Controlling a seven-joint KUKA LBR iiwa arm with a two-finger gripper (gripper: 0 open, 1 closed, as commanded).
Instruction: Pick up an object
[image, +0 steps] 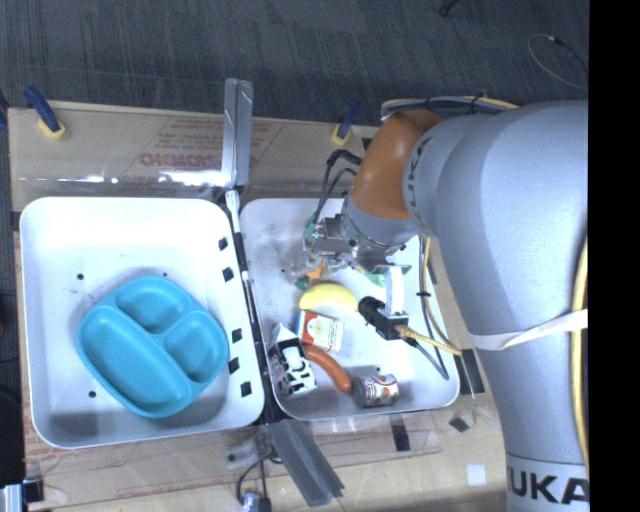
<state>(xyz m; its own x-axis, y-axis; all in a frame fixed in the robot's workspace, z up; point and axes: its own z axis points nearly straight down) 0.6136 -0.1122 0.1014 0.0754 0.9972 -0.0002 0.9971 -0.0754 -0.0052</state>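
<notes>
Hovering low over the right bin (432, 392), the gripper (322, 240) sat w/ a banana (328, 296) just near of it; couldn't tell the pincer's state. Best bet: drop straight onto the banana. A packet (320, 331), sausage (328, 368) & can (377, 389) crowded nearer, the divider wall close left. A blue tray (150, 345) lay in the left bin (50, 240).
</notes>
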